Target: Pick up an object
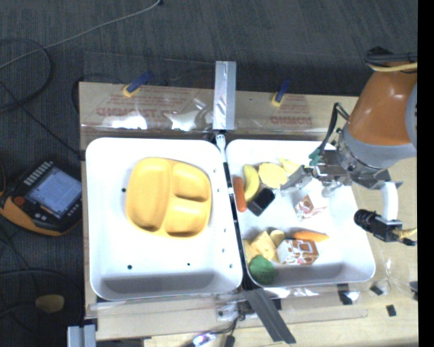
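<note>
gripper [319,177] hanging over right bin [359,261], just above a small red-white carton [310,207] | fingers look spread, I think, nothing held | pick not done yet

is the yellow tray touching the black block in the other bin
Apart. The camera view shows the yellow tray lying in the left bin and the black block in the right bin, with the bin rims between them.

A robotics lab. A wooden surface [95,95] carries two shallow white plastic bins [102,271] side by side, reached by a grey robot arm with an orange band [380,112]. Black cables [34,54] trail over dark carpet [41,20], where an orange-edged handheld control pendant [44,196] lies.
</note>
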